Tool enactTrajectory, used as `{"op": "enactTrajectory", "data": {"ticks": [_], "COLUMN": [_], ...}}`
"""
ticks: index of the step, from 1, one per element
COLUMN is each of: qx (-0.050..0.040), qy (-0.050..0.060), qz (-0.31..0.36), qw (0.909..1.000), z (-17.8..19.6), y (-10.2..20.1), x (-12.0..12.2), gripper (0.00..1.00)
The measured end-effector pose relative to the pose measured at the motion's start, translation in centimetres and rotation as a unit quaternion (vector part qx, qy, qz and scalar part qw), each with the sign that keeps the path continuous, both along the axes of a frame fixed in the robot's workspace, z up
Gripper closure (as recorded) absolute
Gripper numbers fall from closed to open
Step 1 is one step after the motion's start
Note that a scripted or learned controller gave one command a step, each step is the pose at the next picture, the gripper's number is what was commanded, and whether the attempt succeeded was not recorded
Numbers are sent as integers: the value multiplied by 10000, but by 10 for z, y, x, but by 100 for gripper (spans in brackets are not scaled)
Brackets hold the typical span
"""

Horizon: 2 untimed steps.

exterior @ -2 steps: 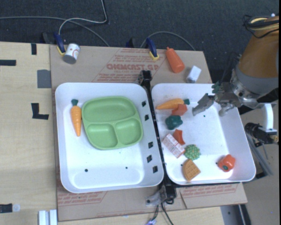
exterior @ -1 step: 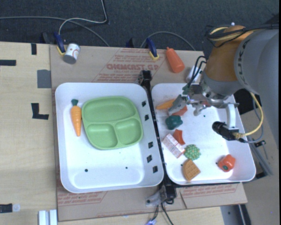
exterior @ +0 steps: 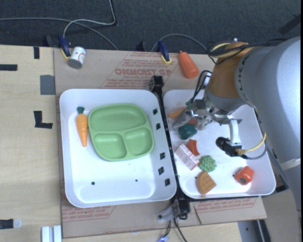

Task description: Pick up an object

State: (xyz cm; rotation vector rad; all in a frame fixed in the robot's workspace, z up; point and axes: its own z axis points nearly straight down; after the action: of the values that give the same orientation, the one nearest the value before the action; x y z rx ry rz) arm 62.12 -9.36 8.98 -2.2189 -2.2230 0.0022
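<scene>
My gripper [exterior: 191,117] hangs low over the upper left part of the right bin [exterior: 252,135], below the orange wrist band. Right under and in front of it lies a dark green toy [exterior: 187,131], and a small orange piece [exterior: 175,113] lies just to its left by the bin wall. Further toward the front are a red piece [exterior: 192,146], a pink and white packet [exterior: 186,156], a green knobbly ball [exterior: 207,163], a brown waffle-like piece [exterior: 205,183] and a red-orange toy [exterior: 244,175]. No object shows between the gripper's tips.
The left bin [exterior: 76,185] holds a green divided plate [exterior: 121,131] and a toy carrot [exterior: 82,128]. A black part on a yellow cable [exterior: 227,145] hangs over the right bin. An orange cone [exterior: 188,65] and a small can [exterior: 77,56] lie on the cardboard behind the bins.
</scene>
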Motion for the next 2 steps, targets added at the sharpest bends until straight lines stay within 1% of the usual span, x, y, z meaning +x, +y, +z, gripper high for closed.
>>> {"op": "enactTrajectory", "data": {"ticks": [1,2], "qx": [0,-1], "qy": [-8,-7], "qz": [7,6], "qw": [10000,10000], "z": [11,10], "y": [1,1], "x": [1,1], "gripper": [100,0]}}
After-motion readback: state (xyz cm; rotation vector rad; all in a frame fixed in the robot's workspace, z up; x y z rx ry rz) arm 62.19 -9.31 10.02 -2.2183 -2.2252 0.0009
